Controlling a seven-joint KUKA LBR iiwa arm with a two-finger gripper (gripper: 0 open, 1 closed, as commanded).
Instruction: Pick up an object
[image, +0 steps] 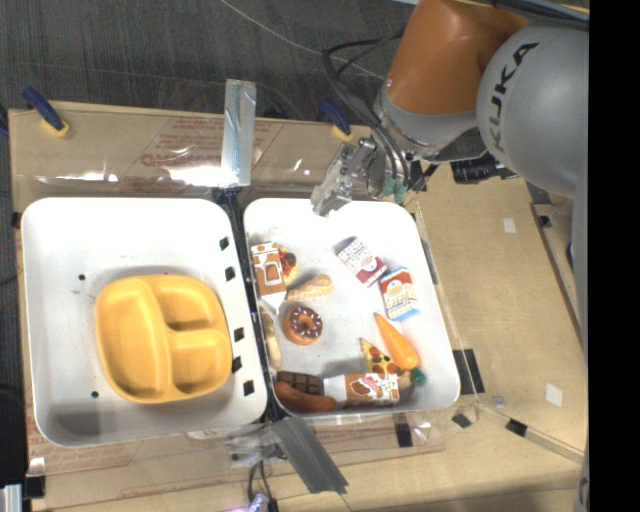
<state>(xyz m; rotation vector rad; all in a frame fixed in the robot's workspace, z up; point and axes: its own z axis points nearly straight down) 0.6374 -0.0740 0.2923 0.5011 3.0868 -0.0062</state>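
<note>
My gripper (331, 196) hangs over the far rim of the right bin (432, 300), near its back left corner, with nothing visibly in it. Below it the bin holds several toy foods. A chocolate doughnut (302, 323) lies mid-bin with a bread roll (311, 289) just behind it. Two small cartons (360, 258) (398, 294) lie toward the right. Near the front right are an orange carrot (397, 340) and a pizza slice (375, 355). A brown box (267, 268) stands by the left wall. A sausage (306, 402) and a flat packet (373, 388) line the front wall.
The left bin (50, 240) holds a yellow divided plate (163, 335). A grey upright strip (239, 135) stands behind the seam between the bins. The big grey arm (530, 90) with its orange band fills the top right, over the bench beside the right bin.
</note>
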